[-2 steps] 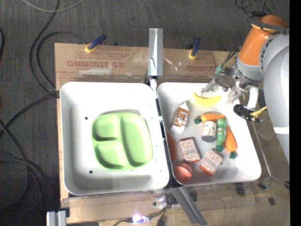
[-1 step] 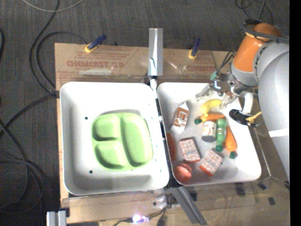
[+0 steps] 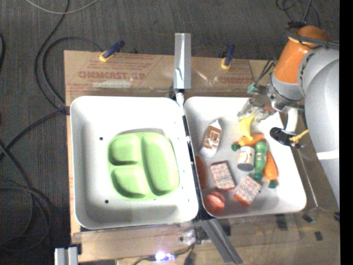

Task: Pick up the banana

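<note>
1. Seen from above, two shallow white bins sit side by side on a bench: the left bin point(image 3: 83, 164) holds a green divided tray point(image 3: 143, 164), the right bin point(image 3: 295, 195) a scatter of toy groceries
2. The grey arm point(image 3: 325, 109), with its orange band point(image 3: 290, 59) above the wrist, reaches in from the right and hangs over the far right corner of the right bin
3. The gripper point(image 3: 255, 107) sits low at that corner, just above the banana point(image 3: 245, 126); whether it is released or clenched cannot be told from this angle, and nothing can be seen between its tips
4. The banana, yellow, lies in the upper part of the right bin, near the far wall, its upper end under the gripper and its lower end touching the orange carrot point(image 3: 249, 141)
5. Just below lie a small can point(image 3: 246, 158), a green vegetable point(image 3: 260, 160) and a second carrot point(image 3: 271, 168); three small cartons point(image 3: 221, 175) and a red fruit point(image 3: 215, 201) fill the near side
</note>
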Robot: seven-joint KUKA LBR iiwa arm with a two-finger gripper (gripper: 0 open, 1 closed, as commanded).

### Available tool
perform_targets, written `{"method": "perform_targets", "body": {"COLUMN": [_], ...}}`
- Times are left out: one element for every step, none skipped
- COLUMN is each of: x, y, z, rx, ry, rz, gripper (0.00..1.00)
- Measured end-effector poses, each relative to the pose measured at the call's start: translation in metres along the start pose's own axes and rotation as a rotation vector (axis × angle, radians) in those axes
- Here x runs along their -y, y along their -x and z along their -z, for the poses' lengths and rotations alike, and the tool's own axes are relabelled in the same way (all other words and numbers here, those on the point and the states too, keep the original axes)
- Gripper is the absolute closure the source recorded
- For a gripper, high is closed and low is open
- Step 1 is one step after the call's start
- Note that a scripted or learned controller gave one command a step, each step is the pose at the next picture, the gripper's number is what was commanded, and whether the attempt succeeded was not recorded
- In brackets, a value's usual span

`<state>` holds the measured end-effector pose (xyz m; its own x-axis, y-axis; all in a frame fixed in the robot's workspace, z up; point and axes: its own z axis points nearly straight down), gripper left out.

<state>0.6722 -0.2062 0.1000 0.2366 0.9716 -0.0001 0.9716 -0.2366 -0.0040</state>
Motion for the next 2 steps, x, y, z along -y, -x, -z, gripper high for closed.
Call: {"method": "perform_targets", "body": {"x": [0.013,0.005], "y": [-0.036,0.003], "z": [0.115,0.032], "rx": [0.002,0.005], "ry": [0.002,-0.001], "rz": [-0.177,-0.144], "gripper": [1.00,1.00]}}
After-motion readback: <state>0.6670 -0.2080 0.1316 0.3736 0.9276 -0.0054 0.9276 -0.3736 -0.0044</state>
